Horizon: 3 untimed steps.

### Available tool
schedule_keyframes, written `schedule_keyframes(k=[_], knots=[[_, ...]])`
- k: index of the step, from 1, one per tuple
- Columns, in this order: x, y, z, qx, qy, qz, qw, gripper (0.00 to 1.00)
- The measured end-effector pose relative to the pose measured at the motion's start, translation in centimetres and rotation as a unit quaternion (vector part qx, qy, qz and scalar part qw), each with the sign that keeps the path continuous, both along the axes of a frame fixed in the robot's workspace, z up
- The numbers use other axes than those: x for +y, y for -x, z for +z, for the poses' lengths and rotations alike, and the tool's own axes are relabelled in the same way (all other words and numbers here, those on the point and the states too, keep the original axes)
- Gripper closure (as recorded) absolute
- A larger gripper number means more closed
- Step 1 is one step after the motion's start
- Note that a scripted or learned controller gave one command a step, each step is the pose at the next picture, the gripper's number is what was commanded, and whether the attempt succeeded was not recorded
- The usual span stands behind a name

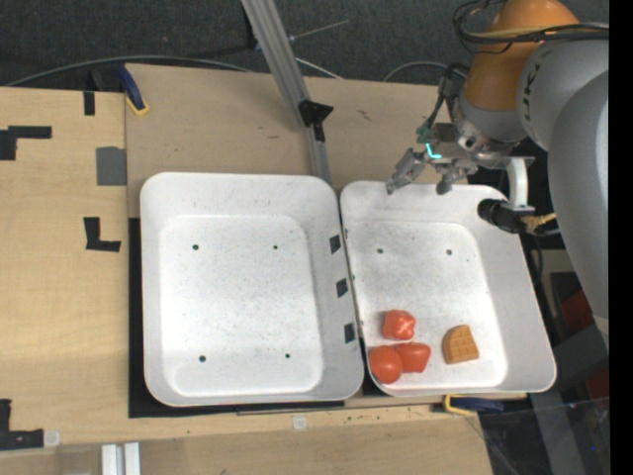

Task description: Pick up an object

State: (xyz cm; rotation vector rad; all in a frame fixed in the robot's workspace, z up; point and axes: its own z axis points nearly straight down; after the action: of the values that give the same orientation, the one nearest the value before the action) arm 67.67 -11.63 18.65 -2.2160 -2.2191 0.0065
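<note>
Three small things lie in the right bin (pixel 514 295), all toward its six o'clock end. A red piece (pixel 399 325) sits highest of the group; just below it, at about seven o'clock from it, two more red pieces (pixel 399 360) lie touching each other against the bin's front left corner, the left one rounder, the right one more blocky. To the three o'clock side of these, a little apart, rests a tan waffle-like piece (pixel 460 344) with a ridged face. None of them is in contact with the arm.

The claw (pixel 420 178) hangs over the twelve o'clock rim of the right bin, well apart from the objects. Its two fingers are spread, with nothing between them, one tip toward the bin's back left corner and the other further to three o'clock. A small green light glows on the wrist just above. The grey arm with its orange band (pixel 514 43) comes in from two o'clock.

The left bin (pixel 158 265) sits beside the right one, their rims overlapping at the middle. Both stand on a tan counter (pixel 59 265) marked with bits of black tape. A slanted metal rail (pixel 282 52) runs from twelve o'clock down to the gap between the bins.
</note>
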Motion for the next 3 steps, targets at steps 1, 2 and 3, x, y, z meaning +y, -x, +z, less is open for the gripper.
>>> schedule_keyframes(k=[1, 2, 3], knots=[[0.0, -0.1, 0.3, -0.002, 0.0008, 0.001, 1.0, 0.0], [1.1, 0.2, -5.3, 0.0, 0.0007, 0.001, 1.0, 0.0], [1.0, 0.4, -10.0, 0.004, 0.001, -0.001, 1.0, 0.0]])
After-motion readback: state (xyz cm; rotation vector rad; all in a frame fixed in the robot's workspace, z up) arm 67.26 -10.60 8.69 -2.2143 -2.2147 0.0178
